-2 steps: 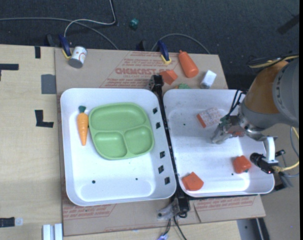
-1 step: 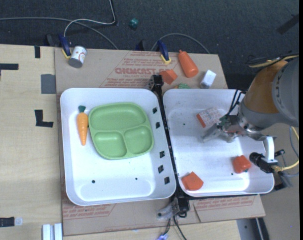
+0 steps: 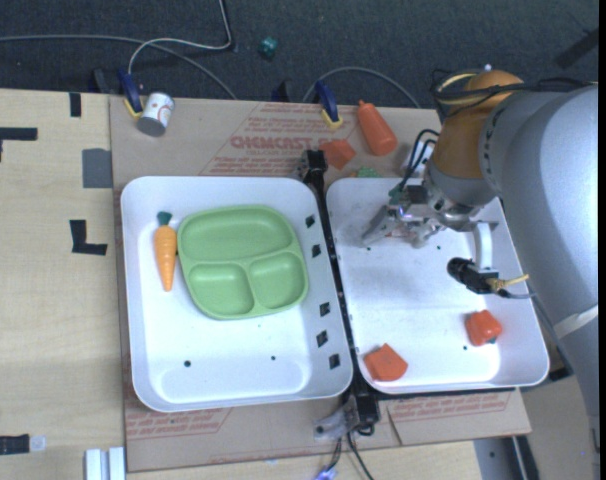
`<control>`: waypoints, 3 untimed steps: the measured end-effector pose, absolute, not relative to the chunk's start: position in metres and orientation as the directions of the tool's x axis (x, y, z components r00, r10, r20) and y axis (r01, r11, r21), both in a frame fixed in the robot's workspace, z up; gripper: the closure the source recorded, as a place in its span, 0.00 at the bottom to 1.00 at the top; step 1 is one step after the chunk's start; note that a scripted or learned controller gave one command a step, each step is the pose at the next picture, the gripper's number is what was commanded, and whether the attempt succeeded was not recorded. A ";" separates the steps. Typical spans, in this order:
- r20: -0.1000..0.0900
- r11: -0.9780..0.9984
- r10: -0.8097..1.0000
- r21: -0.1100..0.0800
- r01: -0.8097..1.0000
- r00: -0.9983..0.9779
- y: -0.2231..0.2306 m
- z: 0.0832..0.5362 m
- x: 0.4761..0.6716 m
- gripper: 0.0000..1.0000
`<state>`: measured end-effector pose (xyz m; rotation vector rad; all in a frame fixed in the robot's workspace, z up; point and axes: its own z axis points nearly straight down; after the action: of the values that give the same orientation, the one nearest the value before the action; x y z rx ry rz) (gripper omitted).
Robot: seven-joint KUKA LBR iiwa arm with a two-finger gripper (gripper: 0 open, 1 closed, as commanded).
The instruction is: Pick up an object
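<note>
My gripper hangs low over the upper left part of the right bin, with bare white floor beneath it. Nothing shows in its grasp. Two orange pieces lie in that bin: one block at the front edge and a smaller block near the right wall, both well in front of the gripper. In the left bin a green divided plate lies in the middle, with a toy carrot beside it on the left.
Behind the right bin, on the cardboard, lie an orange bottle-shaped toy and a small orange piece. A white can stands at the back left. Black clips line the divider between the bins.
</note>
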<state>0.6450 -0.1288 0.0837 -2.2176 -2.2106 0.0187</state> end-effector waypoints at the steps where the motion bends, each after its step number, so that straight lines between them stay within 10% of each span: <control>1: -0.001 0.001 1.000 -0.004 1.000 -0.001 -0.122 0.085 0.668 0.00; 3: -0.001 0.002 1.000 -0.003 1.000 -0.002 -0.103 0.085 0.668 0.00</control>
<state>0.6680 -0.1033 0.0849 -2.2183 -2.2226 0.0043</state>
